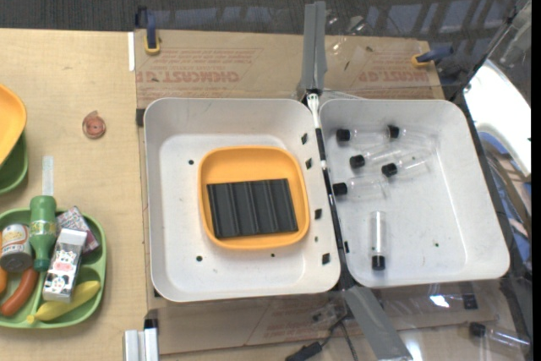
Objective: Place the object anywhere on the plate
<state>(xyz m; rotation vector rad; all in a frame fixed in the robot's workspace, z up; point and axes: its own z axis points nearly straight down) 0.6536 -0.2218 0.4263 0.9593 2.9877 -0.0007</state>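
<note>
**Camera view: vials lying in the right bin, plate waiting in the left**

The camera view is looking down at a slant on two shallow white bins sitting side by side on brown cardboard. The left white bin (169,266) is holding a rounded-square orange plastic plate (253,162) near its middle, and a dark grey ribbed rectangular slab (253,208) is lying flat on that plate, covering most of its centre.

The right white bin (473,207) is holding several clear plastic vials with black caps. One vial (377,239) is lying lengthwise toward the near side, apart from the others, its cap pointing at the near edge. The remaining vials (385,156) are clustered loosely in the far half of the bin, lying at different angles; exactly how many there are is hard to tell because their clear bodies are blending into the white floor. None of them is resting on the plate.

To the left, on the pale wooden bench, a green sectioned tray (89,287) is carrying toy food and small bottles.

The arm and its tool are not appearing, so the state of the fingers cannot be told.
</note>
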